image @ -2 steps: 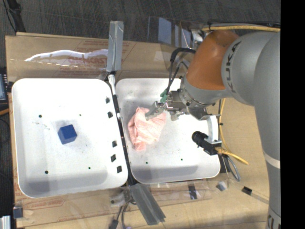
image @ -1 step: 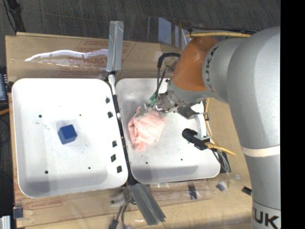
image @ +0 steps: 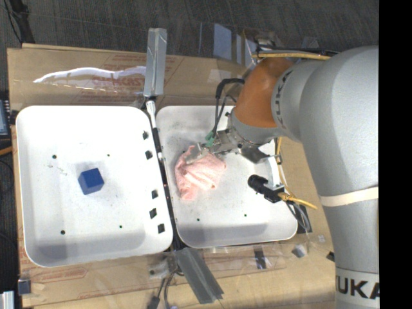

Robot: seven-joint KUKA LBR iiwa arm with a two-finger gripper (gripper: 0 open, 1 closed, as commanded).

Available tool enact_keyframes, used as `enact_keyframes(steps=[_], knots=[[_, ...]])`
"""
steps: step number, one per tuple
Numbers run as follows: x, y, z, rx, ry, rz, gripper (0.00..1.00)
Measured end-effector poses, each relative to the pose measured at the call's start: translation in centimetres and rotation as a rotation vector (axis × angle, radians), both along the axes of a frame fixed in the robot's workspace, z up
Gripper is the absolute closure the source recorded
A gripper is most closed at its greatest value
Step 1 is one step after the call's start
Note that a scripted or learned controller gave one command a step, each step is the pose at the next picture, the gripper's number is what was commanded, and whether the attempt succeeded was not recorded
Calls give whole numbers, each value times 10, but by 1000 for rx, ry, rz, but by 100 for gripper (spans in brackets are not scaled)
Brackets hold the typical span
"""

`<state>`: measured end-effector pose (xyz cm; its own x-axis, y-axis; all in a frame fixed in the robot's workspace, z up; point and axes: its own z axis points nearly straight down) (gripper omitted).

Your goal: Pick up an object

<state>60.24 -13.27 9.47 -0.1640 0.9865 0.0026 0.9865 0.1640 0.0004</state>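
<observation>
The end effector [image: 212, 145] is down inside the right bin [image: 257, 227], right at the upper edge of a crumpled pink cloth [image: 199, 171], apparently touching it. From here I cannot tell how it is set, nor whether it has any of the fabric. The cloth looks to be lying on the bin floor, so I'd judge the pick not yet made: a firm hold and the lift remain. The left bin [image: 38, 172] holds a small blue cube [image: 91, 180], sitting alone left of centre, well apart from the arm.
</observation>
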Motion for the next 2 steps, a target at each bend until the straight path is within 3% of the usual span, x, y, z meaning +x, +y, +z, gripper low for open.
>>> enact_keyframes(steps=[1, 2], knots=[[4, -16, 1, -3, -5, -3, 0], [29, -63, 93, -3, 1, -192, 0]])
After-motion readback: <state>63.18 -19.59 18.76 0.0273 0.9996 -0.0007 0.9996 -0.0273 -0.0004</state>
